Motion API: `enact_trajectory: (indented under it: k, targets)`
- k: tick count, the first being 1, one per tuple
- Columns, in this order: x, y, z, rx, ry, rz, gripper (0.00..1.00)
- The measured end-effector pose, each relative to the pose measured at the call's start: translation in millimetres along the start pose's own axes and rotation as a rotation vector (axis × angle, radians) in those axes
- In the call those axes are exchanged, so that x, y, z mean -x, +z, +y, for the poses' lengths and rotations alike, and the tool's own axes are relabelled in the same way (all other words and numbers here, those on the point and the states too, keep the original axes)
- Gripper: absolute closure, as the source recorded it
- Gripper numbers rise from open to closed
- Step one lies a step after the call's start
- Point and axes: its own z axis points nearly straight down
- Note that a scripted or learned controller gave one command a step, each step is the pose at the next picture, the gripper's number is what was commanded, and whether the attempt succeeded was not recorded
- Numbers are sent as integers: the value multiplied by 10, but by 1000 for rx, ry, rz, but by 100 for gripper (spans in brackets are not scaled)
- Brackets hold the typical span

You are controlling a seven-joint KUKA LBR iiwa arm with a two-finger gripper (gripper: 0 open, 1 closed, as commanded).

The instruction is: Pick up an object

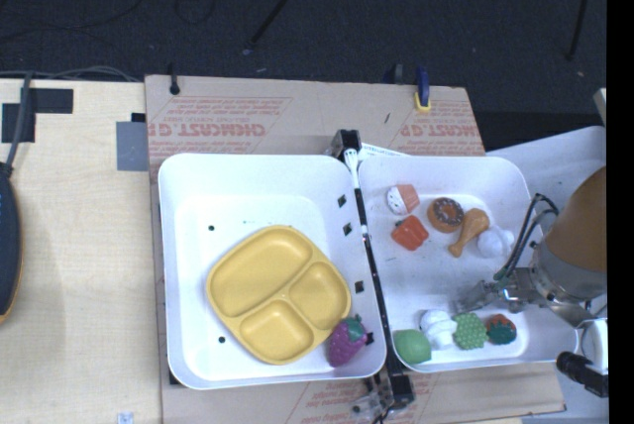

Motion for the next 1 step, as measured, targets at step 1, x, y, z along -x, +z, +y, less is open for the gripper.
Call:
enact_trajectory:
  k: [1]
  targets:
    - [23,-107,5,2,6,-1,100]
